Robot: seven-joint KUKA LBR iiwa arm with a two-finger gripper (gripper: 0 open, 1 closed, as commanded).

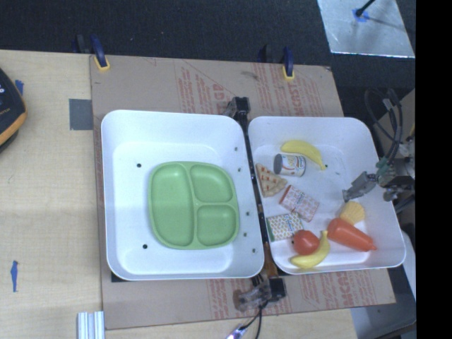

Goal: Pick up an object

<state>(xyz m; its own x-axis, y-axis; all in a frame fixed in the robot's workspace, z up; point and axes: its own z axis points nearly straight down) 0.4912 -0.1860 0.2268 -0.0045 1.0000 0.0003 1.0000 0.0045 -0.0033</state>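
The end effector (pixel 361 183) hangs low over the right bin's (pixel 367 134) right edge, approaching; whether it is wide or narrow I cannot tell. Nothing is gripped. Nearest, just below it, lies the corn cob (pixel 352 212) beside the carrot (pixel 349 235); next comes descending squarely onto one.
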